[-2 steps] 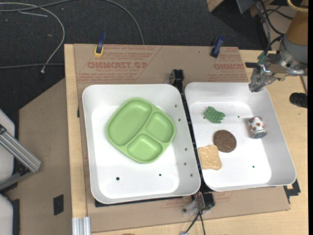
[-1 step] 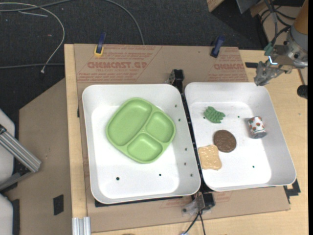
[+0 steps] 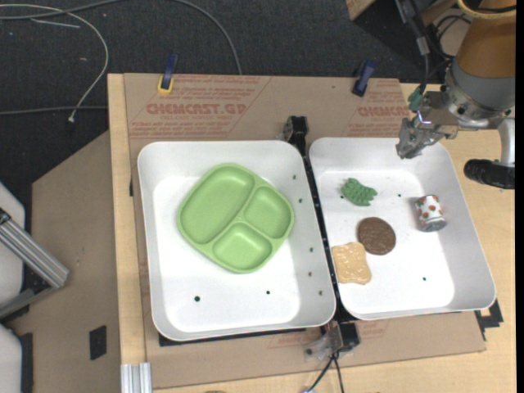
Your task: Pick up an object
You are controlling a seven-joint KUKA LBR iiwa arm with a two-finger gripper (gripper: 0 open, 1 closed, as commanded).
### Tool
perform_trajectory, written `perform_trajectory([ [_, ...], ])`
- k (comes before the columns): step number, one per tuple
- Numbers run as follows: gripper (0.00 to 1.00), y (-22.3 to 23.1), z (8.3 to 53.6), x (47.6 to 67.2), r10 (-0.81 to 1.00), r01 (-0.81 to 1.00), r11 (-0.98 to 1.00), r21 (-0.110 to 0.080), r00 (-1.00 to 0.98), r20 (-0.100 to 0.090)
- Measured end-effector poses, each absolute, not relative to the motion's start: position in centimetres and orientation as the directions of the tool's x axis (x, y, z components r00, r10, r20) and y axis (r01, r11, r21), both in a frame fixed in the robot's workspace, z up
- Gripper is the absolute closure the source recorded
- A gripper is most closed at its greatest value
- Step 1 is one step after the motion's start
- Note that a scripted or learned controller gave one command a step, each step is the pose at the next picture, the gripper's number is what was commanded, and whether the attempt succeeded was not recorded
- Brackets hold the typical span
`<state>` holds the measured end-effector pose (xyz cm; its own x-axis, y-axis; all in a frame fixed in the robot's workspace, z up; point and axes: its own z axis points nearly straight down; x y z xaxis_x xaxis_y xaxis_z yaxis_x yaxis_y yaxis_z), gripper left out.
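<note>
Over the far rim of the right bin [image 3: 471, 244], at about one o'clock from its middle, hangs the gripper [image 3: 409, 147]; whether its jaws are apart or together cannot be told. In that bin lie a green leafy toy [image 3: 358, 191], a brown round cookie [image 3: 377, 236] touching a tan cracker [image 3: 352, 264] at its seven o'clock, and a small can [image 3: 429, 213] near the three o'clock edge. Bare white floor lies along the near side. The left bin [image 3: 164, 301] holds a green divided plate [image 3: 236, 218]. The cardboard [image 3: 205, 105] beneath reads "CHEMCAST GP".
</note>
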<state>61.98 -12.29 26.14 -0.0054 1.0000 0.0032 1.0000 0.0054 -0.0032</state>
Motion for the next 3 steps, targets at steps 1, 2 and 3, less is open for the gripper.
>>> perform_trajectory([
  [1, 1.0, -7.6, 26.4, 60.3, 1.0, 1.0, 0.005, -0.002, -0.005, 0.003],
  [2, 1.0, -2.2, 24.6, 59.0, 1.0, 1.0, 0.006, -0.004, -0.006, 0.003],
  [3, 1.0, 3.2, 24.6, 56.9, 1.0, 1.0, 0.006, -0.004, -0.006, 0.004],
])
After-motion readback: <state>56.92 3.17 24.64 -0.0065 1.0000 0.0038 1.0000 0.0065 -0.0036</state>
